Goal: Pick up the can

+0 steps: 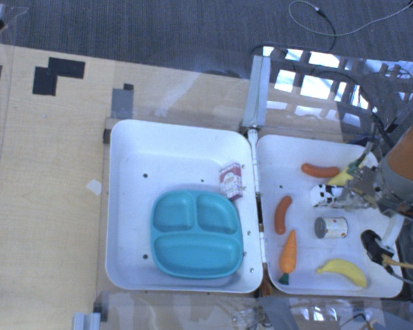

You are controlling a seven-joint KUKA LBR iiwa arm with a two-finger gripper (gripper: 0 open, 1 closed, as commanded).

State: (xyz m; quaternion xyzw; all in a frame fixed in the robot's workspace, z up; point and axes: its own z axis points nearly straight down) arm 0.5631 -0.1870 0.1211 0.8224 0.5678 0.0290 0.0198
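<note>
The can, small and silver with a pale label, lies on its side in the middle of the right bin. My gripper hangs just above and behind the can, a little to its right, near a black-and-white toy. Nothing shows between the gripper and the can, and the can rests on the bin floor.
In the right bin with the can lie an orange sausage at the back, a second sausage to the left, a carrot and a banana in front. The left bin holds a teal divided plate and a small red packet.
</note>
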